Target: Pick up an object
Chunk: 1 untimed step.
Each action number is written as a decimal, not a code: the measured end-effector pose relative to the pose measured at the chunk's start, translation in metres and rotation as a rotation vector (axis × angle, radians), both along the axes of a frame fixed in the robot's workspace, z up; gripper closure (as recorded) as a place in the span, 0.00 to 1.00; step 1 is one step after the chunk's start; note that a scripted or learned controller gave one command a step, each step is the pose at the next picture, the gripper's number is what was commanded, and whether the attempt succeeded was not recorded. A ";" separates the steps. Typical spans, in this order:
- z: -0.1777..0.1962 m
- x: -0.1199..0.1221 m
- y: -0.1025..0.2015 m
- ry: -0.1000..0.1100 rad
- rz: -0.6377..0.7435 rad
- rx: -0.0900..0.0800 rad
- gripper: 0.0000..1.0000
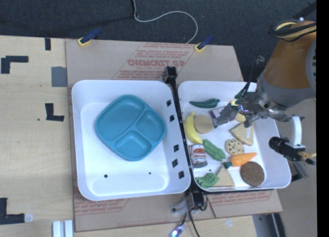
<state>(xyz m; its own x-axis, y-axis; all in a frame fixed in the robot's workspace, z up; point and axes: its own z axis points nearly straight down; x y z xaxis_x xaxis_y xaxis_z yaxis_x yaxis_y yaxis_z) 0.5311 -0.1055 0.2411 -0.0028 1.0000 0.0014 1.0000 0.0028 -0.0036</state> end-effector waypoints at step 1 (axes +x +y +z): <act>0.015 -0.050 0.047 0.001 0.002 0.001 0.00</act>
<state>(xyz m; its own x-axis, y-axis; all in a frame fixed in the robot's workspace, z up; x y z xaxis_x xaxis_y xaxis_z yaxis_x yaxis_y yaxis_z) 0.4813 -0.0581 0.2560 -0.0052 1.0000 0.0028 1.0000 0.0052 -0.0045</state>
